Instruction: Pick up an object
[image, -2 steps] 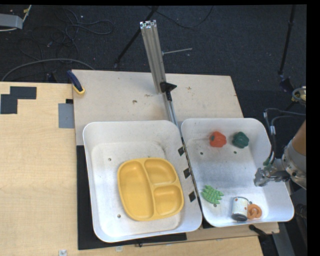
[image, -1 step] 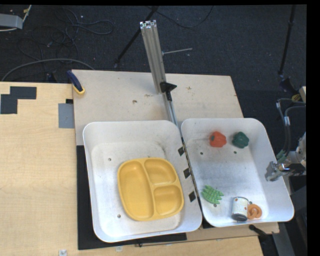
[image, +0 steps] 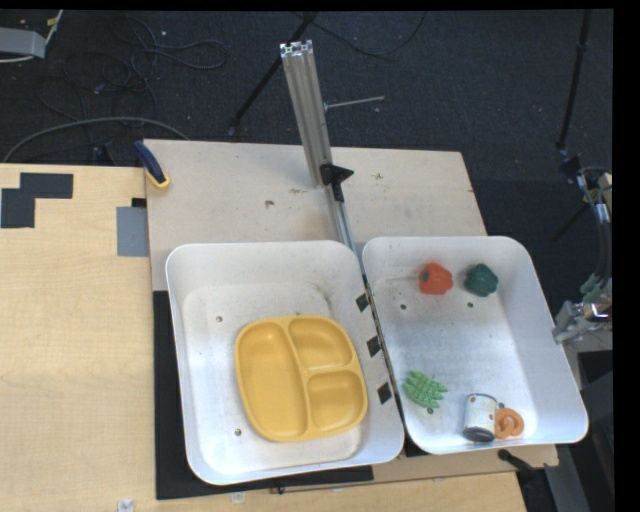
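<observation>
Nothing is picked yet: the red toy (image: 434, 279), dark green toy (image: 481, 280), light green piece (image: 424, 389) and small cup (image: 480, 417) all lie in my right bin (image: 452, 330), the whole reach, close and lift remaining, my gripper's state untellable.

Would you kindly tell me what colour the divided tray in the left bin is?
Yellow: the divided tray shows plainly in the camera view.

Yellow divided tray (image: 299, 378), red-orange ball (image: 434, 279), dark green lump (image: 482, 280), bright green spiky piece (image: 424, 389), white bins (image: 200, 290), pale wood bench (image: 400, 190).
</observation>
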